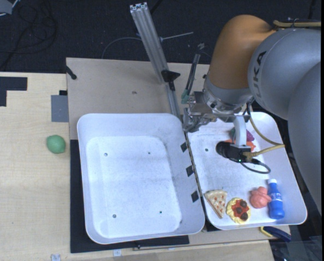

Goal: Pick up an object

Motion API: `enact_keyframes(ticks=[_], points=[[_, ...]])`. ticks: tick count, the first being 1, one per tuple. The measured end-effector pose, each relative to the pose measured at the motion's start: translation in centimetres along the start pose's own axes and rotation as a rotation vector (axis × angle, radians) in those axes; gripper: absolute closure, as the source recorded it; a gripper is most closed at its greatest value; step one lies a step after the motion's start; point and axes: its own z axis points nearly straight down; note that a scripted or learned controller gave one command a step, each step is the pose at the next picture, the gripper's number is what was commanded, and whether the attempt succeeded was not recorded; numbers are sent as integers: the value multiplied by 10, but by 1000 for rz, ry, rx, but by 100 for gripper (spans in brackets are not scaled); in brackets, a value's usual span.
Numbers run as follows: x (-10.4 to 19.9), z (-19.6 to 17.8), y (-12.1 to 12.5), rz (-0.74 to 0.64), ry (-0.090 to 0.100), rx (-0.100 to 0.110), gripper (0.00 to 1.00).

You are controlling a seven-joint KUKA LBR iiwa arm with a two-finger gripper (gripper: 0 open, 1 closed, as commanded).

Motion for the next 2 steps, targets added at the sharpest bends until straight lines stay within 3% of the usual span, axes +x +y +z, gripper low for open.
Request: enact_keyframes(ticks=[1,2], points=[[56,12,14,0,0,2,100],[54,11,14,1,-1,1,0]])
